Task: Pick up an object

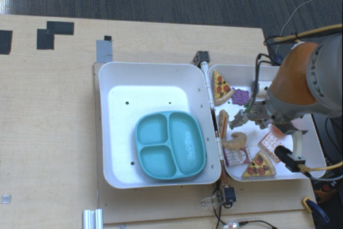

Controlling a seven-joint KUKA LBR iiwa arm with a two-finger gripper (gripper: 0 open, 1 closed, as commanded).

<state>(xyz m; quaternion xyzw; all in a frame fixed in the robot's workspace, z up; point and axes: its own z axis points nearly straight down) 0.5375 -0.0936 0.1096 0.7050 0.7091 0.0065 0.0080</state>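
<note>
- While the arm (308, 80) hung over the right bin (320, 154), its gripper (242, 118) sat low among the toys, just right of the hot dog (223, 119); whether it was released or clenched could not be told, and nothing was visibly caught in it.
- Landmark used: the hot dog, lying along the right bin's left wall.
- Judgement on the step: the pick looked like a descent still to be settled. Centring over one item before closing would serve best, since the pieces lay crowded and a grab between two would likely slip off both.
- Likely candidates: the hot dog itself, or the purple piece (240, 96) just up and right of it. Which was intended could not be told.
- Right bin contents, relative to the hot dog: a pizza slice (220, 87) above it near the top left corner; a tan croissant-like piece (235, 141) just below; a small card with red print (236, 156) further below; a second pizza slice (259, 166) down and right, near the bottom rim; a pink packet (269, 142) to the right, partly under the arm.
- Risk noted: flat items such as the card and packet would be hard to pinch off the floor.
- Left bin (115, 83), well left of the hot dog: held a teal divided plate (170, 144) with three compartments, nothing in them.
</note>
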